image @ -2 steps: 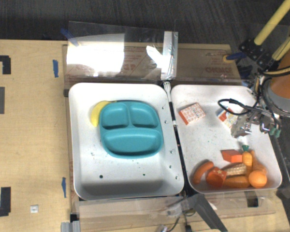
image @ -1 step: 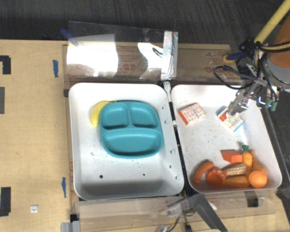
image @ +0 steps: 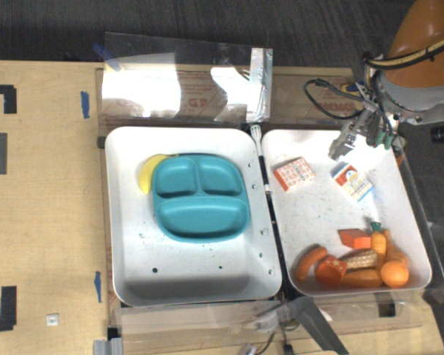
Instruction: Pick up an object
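The right bin (image: 318, 205) holds two small white-and-red packets: one (image: 294, 174) at its upper left and one (image: 353, 183) with blue on it further right. A pile of orange and red toy food (image: 353, 263) lies at the bin's near edge, with a carrot (image: 378, 241) and an orange ball (image: 394, 274) among it. My gripper (image: 349, 140) hangs over the bin's far right corner, above and just beyond the blue-marked packet. Nothing shows between its fingers.
The left bin (image: 126, 220) holds a teal divided plate (image: 200, 197) with a yellow object (image: 146, 172) peeking from under its left side. A clear plastic sheet (image: 185, 83) stands behind the bins. Cables (image: 333, 98) run near the arm's wrist.
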Action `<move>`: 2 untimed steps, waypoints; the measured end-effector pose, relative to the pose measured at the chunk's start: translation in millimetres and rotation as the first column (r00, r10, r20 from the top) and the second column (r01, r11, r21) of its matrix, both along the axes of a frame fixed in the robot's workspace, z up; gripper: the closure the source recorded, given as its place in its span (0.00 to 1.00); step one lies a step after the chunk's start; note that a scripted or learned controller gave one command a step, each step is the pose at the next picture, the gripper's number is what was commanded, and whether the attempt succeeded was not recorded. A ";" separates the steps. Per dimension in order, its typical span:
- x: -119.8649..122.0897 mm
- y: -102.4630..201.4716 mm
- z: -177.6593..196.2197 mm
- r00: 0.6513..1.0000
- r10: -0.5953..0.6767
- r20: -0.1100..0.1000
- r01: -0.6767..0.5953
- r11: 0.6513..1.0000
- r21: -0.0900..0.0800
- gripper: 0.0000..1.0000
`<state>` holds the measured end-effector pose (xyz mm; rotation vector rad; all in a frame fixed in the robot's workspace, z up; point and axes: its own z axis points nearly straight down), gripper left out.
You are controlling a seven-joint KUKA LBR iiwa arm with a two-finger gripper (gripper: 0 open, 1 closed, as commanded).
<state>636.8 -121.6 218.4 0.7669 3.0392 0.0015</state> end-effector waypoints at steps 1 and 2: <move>23.9 41.2 -4.4 0.997 -0.074 0.001 0.074 0.997 0.002 1.00; -14.5 50.0 50.8 0.984 0.179 0.001 -0.179 0.984 -0.001 1.00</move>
